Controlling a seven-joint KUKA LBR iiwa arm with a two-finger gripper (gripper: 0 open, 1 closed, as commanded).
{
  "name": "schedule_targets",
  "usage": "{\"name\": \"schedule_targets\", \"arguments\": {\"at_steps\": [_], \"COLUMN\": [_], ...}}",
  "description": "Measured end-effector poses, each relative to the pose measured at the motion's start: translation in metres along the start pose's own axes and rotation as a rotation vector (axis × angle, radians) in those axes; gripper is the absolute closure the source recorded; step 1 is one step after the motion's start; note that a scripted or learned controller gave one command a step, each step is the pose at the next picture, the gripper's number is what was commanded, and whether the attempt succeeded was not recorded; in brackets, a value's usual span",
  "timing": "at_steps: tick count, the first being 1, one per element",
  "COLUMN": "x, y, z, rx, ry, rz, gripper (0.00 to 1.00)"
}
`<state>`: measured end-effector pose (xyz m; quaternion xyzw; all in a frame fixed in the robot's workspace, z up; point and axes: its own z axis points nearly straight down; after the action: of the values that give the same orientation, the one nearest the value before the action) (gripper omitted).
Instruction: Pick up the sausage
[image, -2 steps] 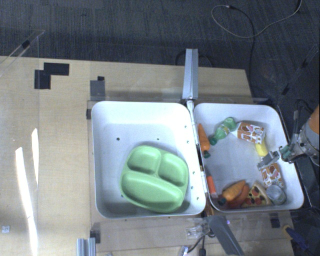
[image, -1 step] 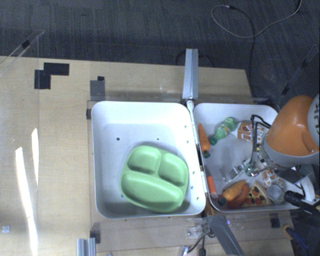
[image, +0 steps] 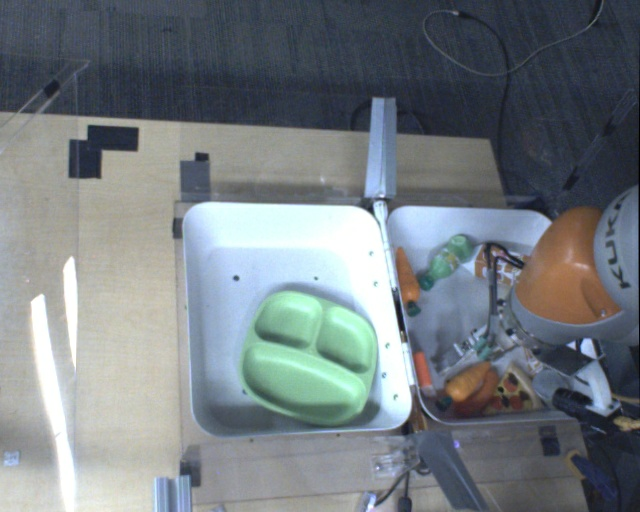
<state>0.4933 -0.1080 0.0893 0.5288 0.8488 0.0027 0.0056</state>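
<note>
Fingers of the gripper (image: 492, 350) are too small and cluttered for us to read; we cannot tell whether they are spread, pressed together, or pinching anything. We note the gripper low in the right bin (image: 470, 225), near its near edge, with the grey arm and its orange band (image: 562, 268) coming in from the right and covering much of that bin's right side. We place the sausage (image: 472, 383), an orange-brown piece, at the near side of the right bin, just below the gripper tip; whether they touch we cannot tell. Along the right bin's left wall lies an orange carrot-like piece (image: 405, 278), and a green bottle-like item (image: 445, 258) sits toward the far side. We record a green sectioned tray (image: 310, 357) resting in the left bin (image: 260, 230), toward its near right.
</note>
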Motion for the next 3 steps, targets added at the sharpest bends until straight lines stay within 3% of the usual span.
{"name": "schedule_targets", "arguments": {"at_steps": [1,2,3], "x": [-0.003,0.002,-0.043], "y": [0.036,0.0,-0.024], "z": [0.001,0.0,0.0], "rx": [0.001,-0.002,-0.001], "ry": [0.001,0.0,-0.001], "rz": [0.379,0.372,0.346], "gripper": [0.0,0.0,0.0]}}
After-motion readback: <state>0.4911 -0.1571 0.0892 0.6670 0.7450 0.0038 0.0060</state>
